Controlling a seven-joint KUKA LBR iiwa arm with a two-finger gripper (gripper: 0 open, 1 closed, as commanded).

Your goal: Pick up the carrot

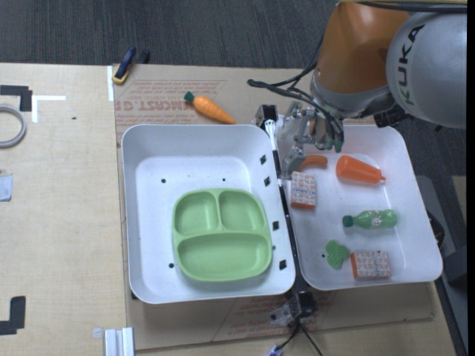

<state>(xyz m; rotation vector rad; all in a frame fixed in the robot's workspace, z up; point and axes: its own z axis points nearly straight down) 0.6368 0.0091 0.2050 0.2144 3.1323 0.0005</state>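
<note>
A pale wooden bench (59, 228) is filling most of the view, with a dark grey carpeted floor (185, 13) showing beyond its far edge. A sheet of brown cardboard (167, 99) with red printing is lying on the bench, and the two white bins are sitting on it side by side, their inner rims touching.

The left bin (145, 162) is holding a green divided plate (221, 234), which is lying flat near the bin's middle. The right bin (412, 199) is holding several items: a small printed box (303, 190) near its left wall, a short reddish piece (314, 162) just above that box, an orange cone-shaped item (359, 170), a green bottle (370, 219) lying on its side, a green leafy piece (337, 254) and a second printed box (370, 265) near the front rim.

The carrot (210, 108) is lying on the cardboard outside both bins, just beyond the far rim of the left bin, with its green top pointing left.

The arm is reaching in from the right, and the gripper (306, 136) is hanging over the far left corner of the right bin, well apart from the carrot. Whether it is spread or closed cannot be told; cables and metal parts are crowding it.

Black tape marks (16, 95) and a grey ring (11, 127) are lying on the bench's left side, and a blue and yellow object (124, 65) is resting at its far edge.
</note>
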